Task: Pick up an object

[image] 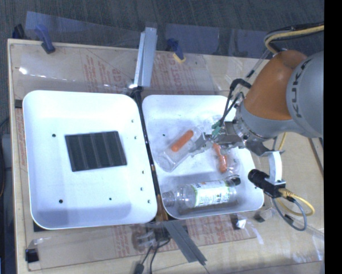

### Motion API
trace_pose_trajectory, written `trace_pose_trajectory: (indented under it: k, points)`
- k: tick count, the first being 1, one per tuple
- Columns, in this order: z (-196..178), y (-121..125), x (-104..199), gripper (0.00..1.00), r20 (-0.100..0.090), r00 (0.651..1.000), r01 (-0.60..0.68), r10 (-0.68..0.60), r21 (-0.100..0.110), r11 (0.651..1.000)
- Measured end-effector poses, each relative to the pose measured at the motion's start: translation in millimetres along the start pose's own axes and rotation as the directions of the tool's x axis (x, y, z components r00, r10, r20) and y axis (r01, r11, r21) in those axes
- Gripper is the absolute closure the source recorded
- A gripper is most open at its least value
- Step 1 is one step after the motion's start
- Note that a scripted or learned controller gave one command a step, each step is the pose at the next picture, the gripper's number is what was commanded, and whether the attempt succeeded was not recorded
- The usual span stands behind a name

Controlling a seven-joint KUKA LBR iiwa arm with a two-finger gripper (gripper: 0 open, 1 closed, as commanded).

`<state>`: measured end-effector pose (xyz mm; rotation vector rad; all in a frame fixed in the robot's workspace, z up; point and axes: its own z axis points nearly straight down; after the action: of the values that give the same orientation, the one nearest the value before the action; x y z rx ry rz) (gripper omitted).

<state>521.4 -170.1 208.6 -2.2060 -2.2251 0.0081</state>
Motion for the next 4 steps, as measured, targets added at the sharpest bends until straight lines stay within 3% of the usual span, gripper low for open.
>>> trace_pose_trajectory:
  k: [1,2,3,4]
  points:
    - [24.1,7.1,10.3,0.00,0.000,0.995,0.096,-0.096,-0.001,0.995]
    - [74.9,71.0,-8.2,0.00,0.016,0.986,0.165,-0.164,-0.039,0.986]
    - [116.3,106.8,26.5,0.00,0.003,0.975,0.221,-0.221,-0.008,0.975]
    - [115.6,53.9,2.4,0.00,0.006,0.973,0.231,-0.231,-0.010,0.973]
